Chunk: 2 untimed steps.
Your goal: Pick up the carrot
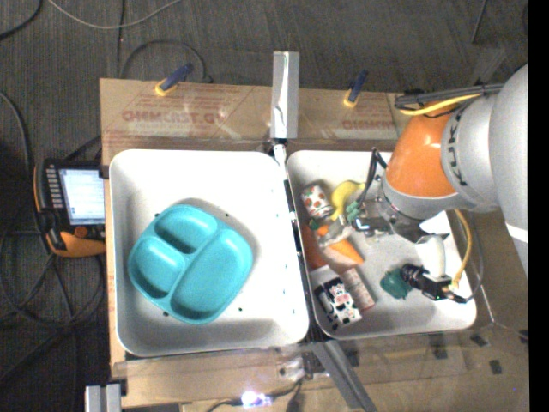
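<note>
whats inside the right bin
The right bin holds the carrot, a yellow item, a spotted can, a dark green toy and small packages. The arm covers its upper right part.

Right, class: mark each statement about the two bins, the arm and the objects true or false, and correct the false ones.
1. The teal tray lies in the left bin. True.
2. The carrot lies in the left bin. False: it lies in the right bin.
3. The gripper is over the right bin. True.
4. The tray has one compartment. False: it has several.
</note>
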Motion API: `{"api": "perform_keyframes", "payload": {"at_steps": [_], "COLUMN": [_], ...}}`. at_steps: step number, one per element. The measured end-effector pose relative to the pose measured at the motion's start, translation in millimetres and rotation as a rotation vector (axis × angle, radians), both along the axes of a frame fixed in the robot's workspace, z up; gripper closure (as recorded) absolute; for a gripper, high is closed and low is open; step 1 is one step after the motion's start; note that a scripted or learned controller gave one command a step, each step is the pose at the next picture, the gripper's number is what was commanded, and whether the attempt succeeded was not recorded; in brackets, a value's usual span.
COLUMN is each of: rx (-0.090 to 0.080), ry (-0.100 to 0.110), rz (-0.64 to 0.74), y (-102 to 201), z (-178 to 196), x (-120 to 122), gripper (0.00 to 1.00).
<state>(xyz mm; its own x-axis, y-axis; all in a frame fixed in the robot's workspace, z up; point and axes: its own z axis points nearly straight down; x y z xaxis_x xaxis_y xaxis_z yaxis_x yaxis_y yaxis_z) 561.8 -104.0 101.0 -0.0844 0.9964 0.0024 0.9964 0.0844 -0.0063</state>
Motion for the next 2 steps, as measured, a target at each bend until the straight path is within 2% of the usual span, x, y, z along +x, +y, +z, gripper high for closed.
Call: {"api": "perform_keyframes", "payload": {"at_steps": [1, 2], "rx": [0.000, -0.003], "ry": [0.005, -0.001], "rz": [0.000, 0.036], "y": [-0.4, 45.3], "z": [5.5, 83.4], "x": [-0.3, 21.9], "gripper": [1.00, 1.00]}}
